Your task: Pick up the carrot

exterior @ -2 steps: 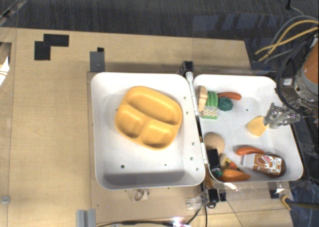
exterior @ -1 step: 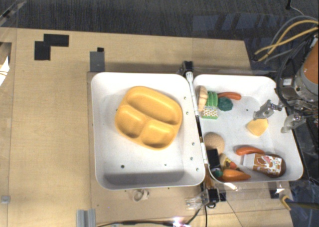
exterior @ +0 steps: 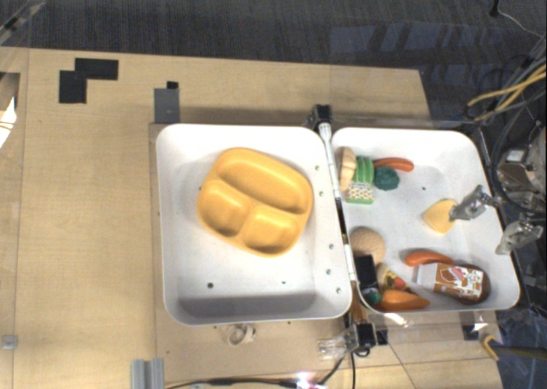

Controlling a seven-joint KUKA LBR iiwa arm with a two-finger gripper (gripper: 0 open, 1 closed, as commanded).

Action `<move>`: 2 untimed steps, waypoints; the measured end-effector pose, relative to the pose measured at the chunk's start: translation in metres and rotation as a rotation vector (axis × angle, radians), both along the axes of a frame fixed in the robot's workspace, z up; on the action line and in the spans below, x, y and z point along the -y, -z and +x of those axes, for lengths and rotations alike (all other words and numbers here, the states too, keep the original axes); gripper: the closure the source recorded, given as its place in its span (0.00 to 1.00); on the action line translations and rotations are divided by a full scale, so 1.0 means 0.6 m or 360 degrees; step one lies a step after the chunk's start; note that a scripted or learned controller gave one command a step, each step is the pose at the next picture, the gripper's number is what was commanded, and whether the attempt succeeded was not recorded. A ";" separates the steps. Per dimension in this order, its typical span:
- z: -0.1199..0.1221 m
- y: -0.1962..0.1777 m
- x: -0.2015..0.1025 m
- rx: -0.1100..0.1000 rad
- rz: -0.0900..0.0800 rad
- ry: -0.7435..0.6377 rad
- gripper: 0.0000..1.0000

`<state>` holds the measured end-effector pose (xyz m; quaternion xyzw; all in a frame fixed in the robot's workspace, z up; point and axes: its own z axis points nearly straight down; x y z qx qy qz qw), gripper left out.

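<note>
- Two bins (exterior: 256, 306); the carrot (exterior: 402, 299) lies at lower middle of frame, in the right bin's bottom-left corner, wedged against the wall, beside a bottle (exterior: 451, 282).
- Gripper (exterior: 469, 205) at right edge, just beside a cheese wedge (exterior: 440, 216); open or closed: can't tell.
- Carrot not yet grasped; gripper well apart.
</note>
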<state>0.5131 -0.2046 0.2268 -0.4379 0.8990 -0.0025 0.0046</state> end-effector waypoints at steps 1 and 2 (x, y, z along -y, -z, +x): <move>0.048 0.017 0.000 0.0001 -0.0004 -0.0681 0.00; 0.125 -0.064 0.000 0.0005 -0.0008 -0.0960 0.00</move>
